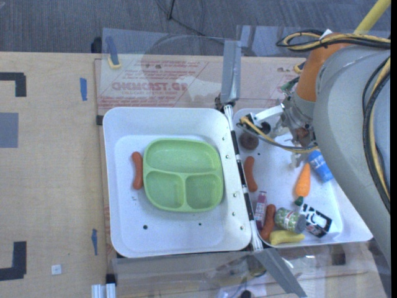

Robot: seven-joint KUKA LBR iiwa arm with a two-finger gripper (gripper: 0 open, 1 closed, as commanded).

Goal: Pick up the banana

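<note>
The banana (286,237) lies flat along the near edge of the right bin (350,225), well apart from the pincer (291,132), which hangs over that bin's far end; whether the pincer is open or closed cannot be told. The banana is small and yellow, just near of a green can (287,218), beside a red sausage (268,221).

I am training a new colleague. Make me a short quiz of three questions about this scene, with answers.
1. True or false: the banana lies in the right bin.
2. Which bin holds the green plate? A) left B) right
3. Fill in: the orange carrot lies beside a ____ bottle.

Key: 1 true. 2 A, the left bin. 3 blue.
</note>
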